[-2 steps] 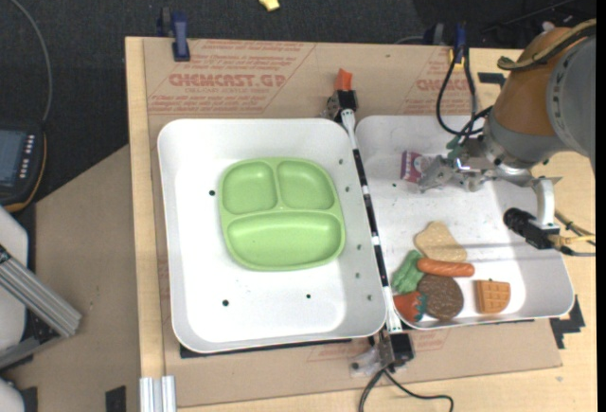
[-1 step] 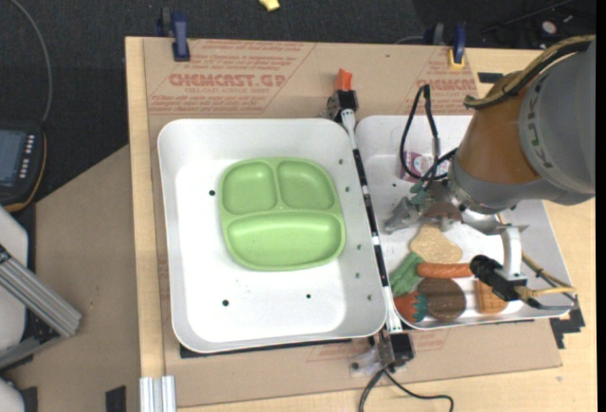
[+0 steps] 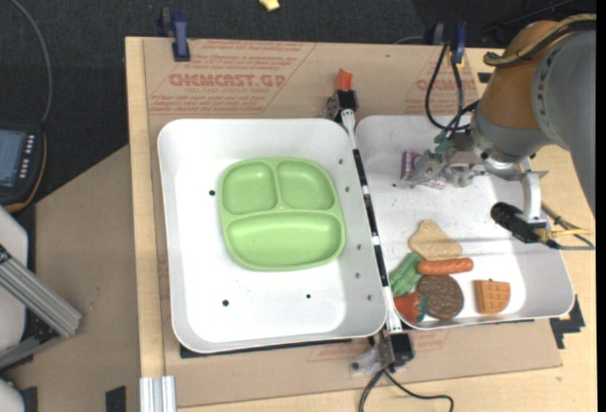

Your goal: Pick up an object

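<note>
The two-finger gripper point(image 3: 423, 169) hangs low over the far part of the right white bin point(image 3: 559, 292); how far its fingers stand apart cannot be told, nor whether they grip anything. Toy foods lie well apart at the near edge: a tan bread slice point(image 3: 432, 238), a red sausage point(image 3: 444, 265), a brown patty point(image 3: 441, 296), an orange waffle point(image 3: 491, 295). Red print on the brown board point(image 3: 227, 69) reads "CHEMCAST GP".

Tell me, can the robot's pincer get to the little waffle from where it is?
Probably yes. The waffle lies uncovered near the right bin's front edge, nothing on top of it. The pincer hangs over the same bin, farther back, so it needs a short move forward.
</note>
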`<state>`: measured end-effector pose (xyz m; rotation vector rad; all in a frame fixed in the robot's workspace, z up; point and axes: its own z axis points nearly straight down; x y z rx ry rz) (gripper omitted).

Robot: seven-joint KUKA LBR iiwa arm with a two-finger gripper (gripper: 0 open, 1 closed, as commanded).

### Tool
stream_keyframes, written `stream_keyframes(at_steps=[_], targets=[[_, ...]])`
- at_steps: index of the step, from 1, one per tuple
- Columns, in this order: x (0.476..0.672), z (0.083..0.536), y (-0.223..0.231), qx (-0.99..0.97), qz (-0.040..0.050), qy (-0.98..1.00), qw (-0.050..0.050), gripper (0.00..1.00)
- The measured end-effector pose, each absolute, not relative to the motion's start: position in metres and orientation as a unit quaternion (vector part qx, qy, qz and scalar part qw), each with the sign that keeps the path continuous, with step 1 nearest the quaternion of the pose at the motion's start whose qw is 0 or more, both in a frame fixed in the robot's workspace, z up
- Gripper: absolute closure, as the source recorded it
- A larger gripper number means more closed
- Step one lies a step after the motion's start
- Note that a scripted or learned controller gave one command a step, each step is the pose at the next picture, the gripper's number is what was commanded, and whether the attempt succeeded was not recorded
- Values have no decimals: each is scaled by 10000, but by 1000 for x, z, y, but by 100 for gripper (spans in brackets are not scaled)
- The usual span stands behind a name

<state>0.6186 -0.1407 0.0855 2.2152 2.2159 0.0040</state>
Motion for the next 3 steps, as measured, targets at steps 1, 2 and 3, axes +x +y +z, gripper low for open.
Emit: stream_keyframes(at_steps=[1, 2, 3], targets=[[669, 85, -110, 7056, 19, 7086, 31, 0], [653, 85, -116, 7073, -9, 7069, -10, 0], [667, 85, -104, 7065, 11, 7078, 17, 0]])
